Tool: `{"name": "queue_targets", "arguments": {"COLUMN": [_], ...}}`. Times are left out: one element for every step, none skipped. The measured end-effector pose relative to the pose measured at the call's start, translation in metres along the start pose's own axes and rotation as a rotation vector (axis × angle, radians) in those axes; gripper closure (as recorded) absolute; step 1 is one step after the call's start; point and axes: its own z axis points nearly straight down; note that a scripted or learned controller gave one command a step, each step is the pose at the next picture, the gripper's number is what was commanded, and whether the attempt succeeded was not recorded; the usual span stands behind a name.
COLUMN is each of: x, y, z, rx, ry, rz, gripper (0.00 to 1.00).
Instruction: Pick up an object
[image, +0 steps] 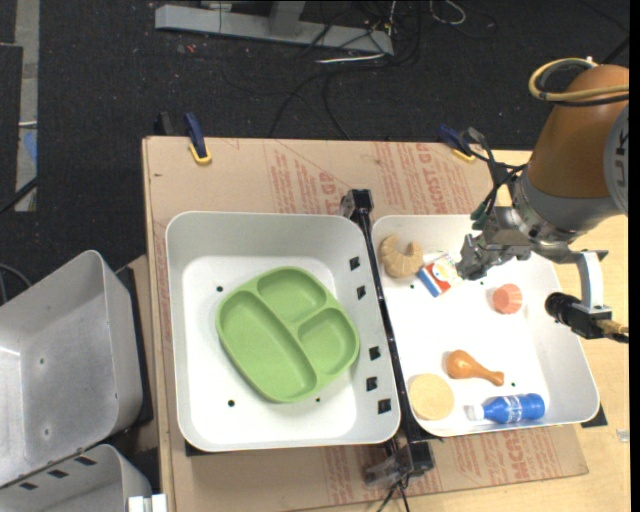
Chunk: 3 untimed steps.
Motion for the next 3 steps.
{"name": "queue_targets", "arguments": {"x": [0.063, 0.111, 0.166], "y": [-0.011, -0.011, -0.023], "z": [0.002, -0.001, -0.007], "rx": [0.000, -0.002, -0.001], "ry": [0.000, 0.000, 0.001], "rz": [0.000, -0.001, -0.003], "gripper": [1.00, 1.00, 1.00]}}
